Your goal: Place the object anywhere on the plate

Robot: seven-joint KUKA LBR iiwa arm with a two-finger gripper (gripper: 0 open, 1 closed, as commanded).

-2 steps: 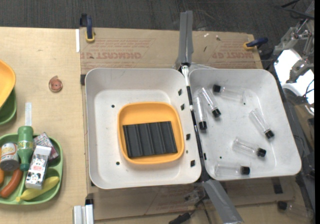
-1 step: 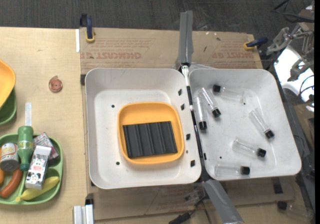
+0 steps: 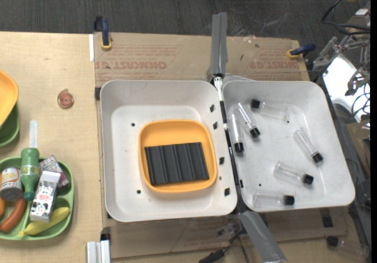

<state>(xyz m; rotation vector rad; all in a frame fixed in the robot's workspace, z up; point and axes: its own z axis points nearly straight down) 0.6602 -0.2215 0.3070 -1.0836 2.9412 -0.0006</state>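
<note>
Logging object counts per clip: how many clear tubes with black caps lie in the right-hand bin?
6. Top tube; two side by side near the left wall; one at the right; one lower right; one along the front edge. None looks hidden.

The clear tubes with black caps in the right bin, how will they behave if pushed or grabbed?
The tubes look round and lie flat, so they would probably roll. Their clear walls look smooth, perhaps slippery. They seem empty, so likely light.
</note>
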